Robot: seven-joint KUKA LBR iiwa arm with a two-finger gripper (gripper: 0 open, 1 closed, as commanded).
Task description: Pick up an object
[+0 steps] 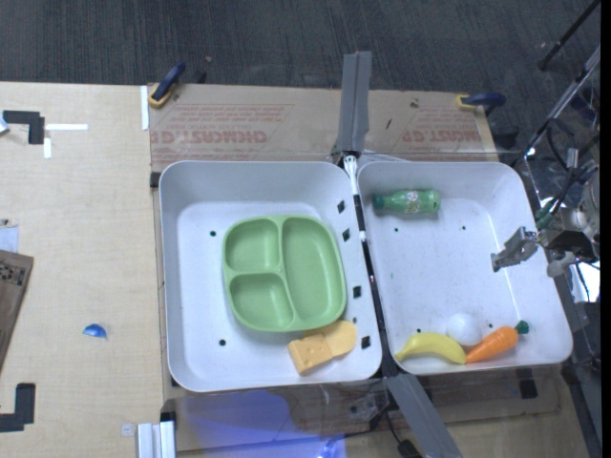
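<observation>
Camera view: right bin (pixel 477 184) holds one bottle (pixel 407 201), banana (pixel 431 348), ball (pixel 463 327), carrot (pixel 495 343); left bin (pixel 181 256) one plate (pixel 284 273), cheese (pixel 322 345). Gripper (pixel 516 249) state unclear.

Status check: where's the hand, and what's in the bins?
Hand at right bin's right edge, nothing seen in it. Bottle, banana, white ball, carrot untouched. Left bin: green plate, cheese.

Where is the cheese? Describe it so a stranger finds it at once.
Look at the left bin, the one with the green plate. Along that bin's near edge, by the plate's near right corner, lies the cheese. It is a pale yellow wedge with holes, the one loose item in that bin; the curved banana lies in the right bin.
</observation>
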